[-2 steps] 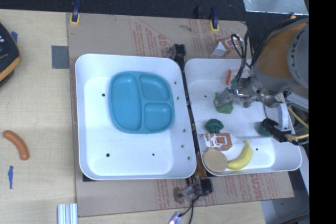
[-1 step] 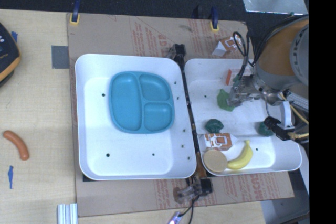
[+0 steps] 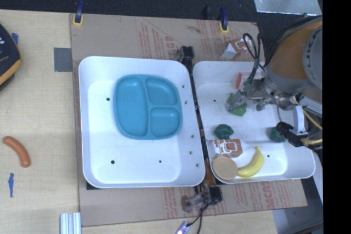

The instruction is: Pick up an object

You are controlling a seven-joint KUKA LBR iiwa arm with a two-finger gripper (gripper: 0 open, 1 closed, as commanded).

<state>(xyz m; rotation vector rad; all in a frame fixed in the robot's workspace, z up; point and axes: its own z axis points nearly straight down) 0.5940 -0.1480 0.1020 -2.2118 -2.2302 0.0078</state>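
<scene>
Camera view: tool [image 3: 239, 100] over green toy [image 3: 238, 109] in right bin [image 3: 204, 96], grip state unclear; descend squarely, then close.

Two white bins sit side by side on a cardboard sheet [image 3: 137, 35]: the left bin [image 3: 93, 118] holds a blue divided plate [image 3: 147, 106]. In the right bin [image 3: 205, 85], the gripper [image 3: 241, 98] is low over a green piece [image 3: 238, 109] near the far side. Nearer the front lie another green lump [image 3: 223, 130], a small carton [image 3: 227, 147], a tan disc [image 3: 224, 168] and a banana [image 3: 252, 164], while a sausage [image 3: 17, 150] lies on the bench to the left.
</scene>
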